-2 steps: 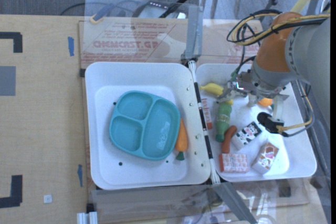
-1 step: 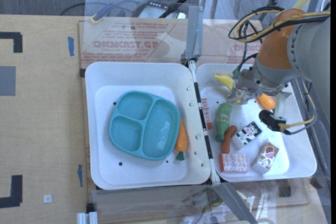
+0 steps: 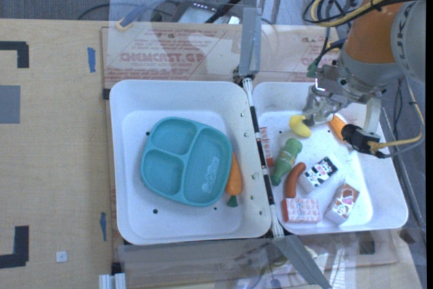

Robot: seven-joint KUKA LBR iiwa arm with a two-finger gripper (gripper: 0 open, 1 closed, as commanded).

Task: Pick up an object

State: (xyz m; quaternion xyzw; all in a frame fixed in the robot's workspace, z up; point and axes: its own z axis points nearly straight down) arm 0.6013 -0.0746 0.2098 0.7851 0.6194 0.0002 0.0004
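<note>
My gripper (image 3: 316, 113) hangs over the back of the right bin (image 3: 389, 213), its fingertips just right of a yellow lemon-like toy (image 3: 299, 125). An orange piece (image 3: 337, 125) lies on the gripper's right side. Below them lie a green cucumber toy (image 3: 285, 159), a red sausage (image 3: 293, 179), a black-and-white carton (image 3: 318, 173), a red packet (image 3: 302, 210) and a white-and-red carton (image 3: 342, 204). I see nothing held between the fingers.
The left bin (image 3: 128, 112) holds a teal divided plate (image 3: 186, 160) with a toy carrot (image 3: 234, 179) against its right side. A divider ridge (image 3: 259, 152) separates the bins. Cables and a black connector (image 3: 358, 137) trail from the wrist over the right bin.
</note>
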